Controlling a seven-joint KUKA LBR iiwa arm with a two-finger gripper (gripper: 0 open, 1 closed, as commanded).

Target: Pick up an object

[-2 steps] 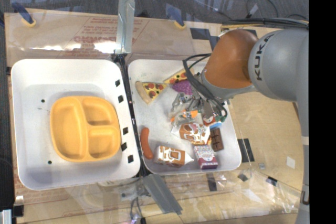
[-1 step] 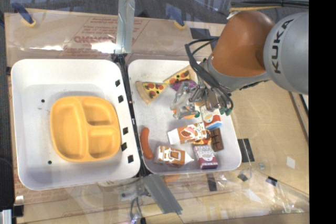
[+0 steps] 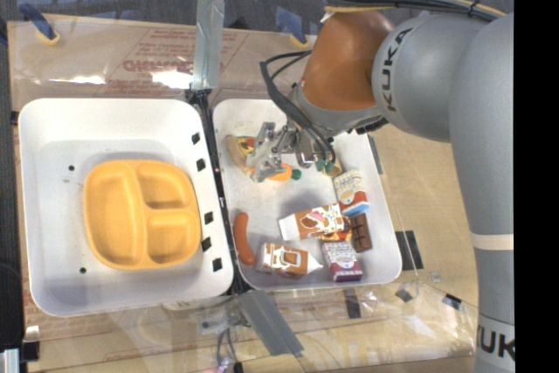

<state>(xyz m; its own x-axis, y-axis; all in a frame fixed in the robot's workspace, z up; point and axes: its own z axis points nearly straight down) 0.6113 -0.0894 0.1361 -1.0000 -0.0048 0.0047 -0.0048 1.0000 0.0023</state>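
My gripper (image 3: 266, 155) is low in the upper part of the right bin (image 3: 384, 262), its metal fingers over an orange carrot-like toy (image 3: 278, 174) and beside a yellow-brown toy (image 3: 239, 148). The fingers stand slightly apart around the orange toy's top; whether they grip it is unclear. Lower in the same bin lie a red sausage (image 3: 244, 238), a brown milk carton (image 3: 312, 223), a small orange box (image 3: 286, 259), a purple box (image 3: 341, 261), a chocolate bar (image 3: 361, 233) and a white-blue-red can (image 3: 348, 189).
The left bin (image 3: 44, 127) holds a yellow divided tray (image 3: 140, 212). A black clip strip (image 3: 208, 188) runs between the bins. The arm's orange band (image 3: 345, 57) and grey body (image 3: 463, 74) cover the right bin's upper right corner.
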